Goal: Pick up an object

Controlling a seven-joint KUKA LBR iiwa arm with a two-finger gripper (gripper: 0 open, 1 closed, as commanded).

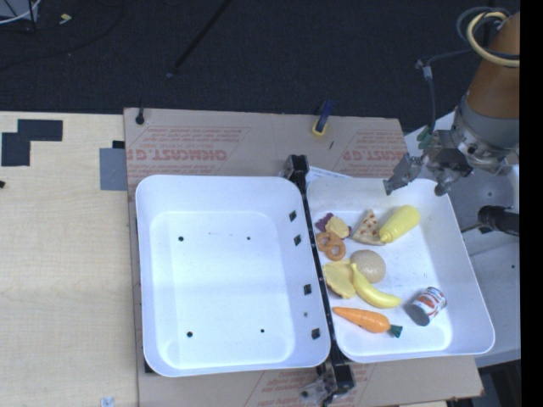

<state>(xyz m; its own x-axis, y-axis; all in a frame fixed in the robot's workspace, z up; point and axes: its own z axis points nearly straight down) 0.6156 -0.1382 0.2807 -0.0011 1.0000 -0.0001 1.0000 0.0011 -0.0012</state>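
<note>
Tool [422,175] fingers spread wide, gripping nothing, above right bin [471,312]; small can's [427,304] label unreadable.

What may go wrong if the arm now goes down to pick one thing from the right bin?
1. The items lie crowded: banana, round ball and yellow slice touch, so the tool may catch two or push them apart.
2. The can lies on its side and might roll away.
3. The tool hangs over the bin's upper right rim and may strike it.
</note>
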